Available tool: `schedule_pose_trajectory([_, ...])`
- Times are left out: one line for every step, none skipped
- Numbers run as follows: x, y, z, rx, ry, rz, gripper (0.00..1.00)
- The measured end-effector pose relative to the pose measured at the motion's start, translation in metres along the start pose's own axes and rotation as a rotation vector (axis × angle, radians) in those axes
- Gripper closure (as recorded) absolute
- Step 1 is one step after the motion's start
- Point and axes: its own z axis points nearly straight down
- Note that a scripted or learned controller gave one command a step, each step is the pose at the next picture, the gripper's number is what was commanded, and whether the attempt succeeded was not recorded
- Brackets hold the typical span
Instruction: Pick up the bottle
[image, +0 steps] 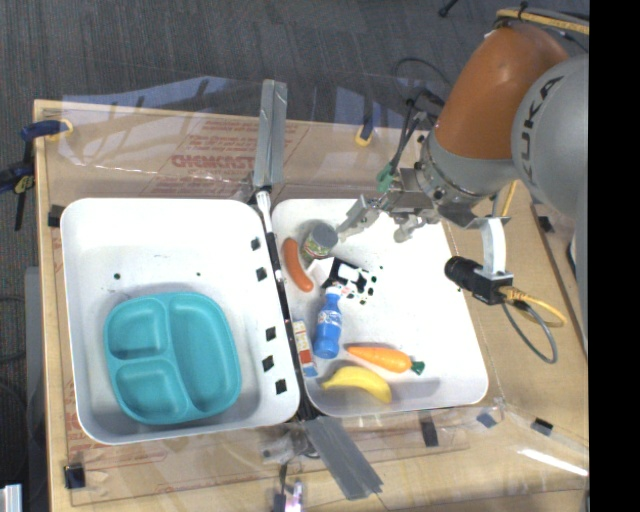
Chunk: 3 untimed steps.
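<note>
Hovering over the far part of the right bin (455, 345), the gripper (352, 222) hangs from the grey arm (510, 90) with its orange band, reaching in from the right. Whether it is released or clenched I cannot tell from this angle; nothing can be seen caught in it. Its tip sits just beside a small round can (320, 240), near the far left corner of that bin.

Nearer than the can lies a red sausage (296, 264) along the bin's left wall, and just right of it a small black-and-white patterned piece (352, 280). The bottle (328, 328) lies nearer still, close to the left wall of the right bin: a small blue bottle with a white cap pointing far, its body roughly in line with the wall. It looks to be lying on its side, though I cannot be sure. A carrot (380, 357) lies just right of its base and a banana (357, 382) just beyond that, toward the near edge.

The step in hand looks like the approach: the gripper is well apart from the bottle and poised over the wrong thing. The next move calls for shifting nearer and slightly left, then descending across the bottle's narrow body without snagging the carrot or the wall.

In the left bin (90, 240) a teal divided plate (172, 355) rests alone.
</note>
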Motion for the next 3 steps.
schedule_pose_trajectory([-0.024, -0.033, 0.149, 0.001, 0.001, -0.102, 0.00])
schedule_pose_trajectory([-0.010, -0.059, 0.171, -0.006, -0.001, -0.079, 0.00])
schedule_pose_trajectory([-0.009, -0.057, 0.159, -0.009, -0.002, -0.085, 1.00])
